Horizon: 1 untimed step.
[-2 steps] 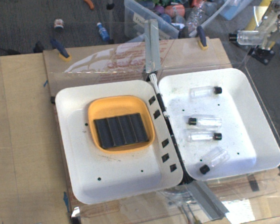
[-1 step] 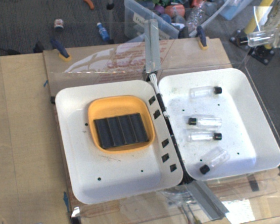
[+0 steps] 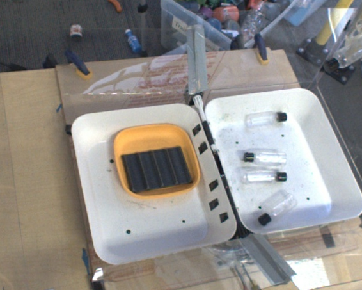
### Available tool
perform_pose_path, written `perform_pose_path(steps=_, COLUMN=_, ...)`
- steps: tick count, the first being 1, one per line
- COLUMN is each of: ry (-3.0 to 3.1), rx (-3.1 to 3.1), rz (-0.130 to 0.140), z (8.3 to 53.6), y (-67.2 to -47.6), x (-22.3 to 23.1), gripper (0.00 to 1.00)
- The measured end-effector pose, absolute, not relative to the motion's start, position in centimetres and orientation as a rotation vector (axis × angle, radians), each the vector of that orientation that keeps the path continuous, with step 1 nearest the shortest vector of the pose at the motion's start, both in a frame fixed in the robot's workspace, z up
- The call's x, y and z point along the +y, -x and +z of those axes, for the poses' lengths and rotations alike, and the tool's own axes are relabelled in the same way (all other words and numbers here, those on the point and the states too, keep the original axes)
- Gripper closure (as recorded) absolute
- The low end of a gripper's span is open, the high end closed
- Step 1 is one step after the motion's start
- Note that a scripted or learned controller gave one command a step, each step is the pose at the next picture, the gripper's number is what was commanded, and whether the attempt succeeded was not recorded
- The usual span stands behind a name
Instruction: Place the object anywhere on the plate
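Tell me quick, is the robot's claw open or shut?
Gripper: cannot be told.
Four clear vials lie loose in the right bin.

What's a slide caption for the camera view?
Orange plate bearing a black ribbed block in the left bin; four clear black-capped vials in the right bin.

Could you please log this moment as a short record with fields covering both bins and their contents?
left bin: holds an orange plate
on plate: dark ribbed rectangular block, lying flat
right bin: four clear vials with black caps
vial positions: top, middle, lower middle, bottom tilted
vials touching: none, all apart
behind bench: clear tub of mixed items
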<state>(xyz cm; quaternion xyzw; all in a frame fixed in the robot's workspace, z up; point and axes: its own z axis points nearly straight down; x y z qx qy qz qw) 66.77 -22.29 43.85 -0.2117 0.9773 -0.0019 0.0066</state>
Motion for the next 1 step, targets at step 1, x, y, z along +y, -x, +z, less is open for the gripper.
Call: perform_pose_path(steps=1, ry=1.099, rx=2.929, rz=-0.008, z=43.85, y=-66.81, x=-22.18, gripper=1.0)
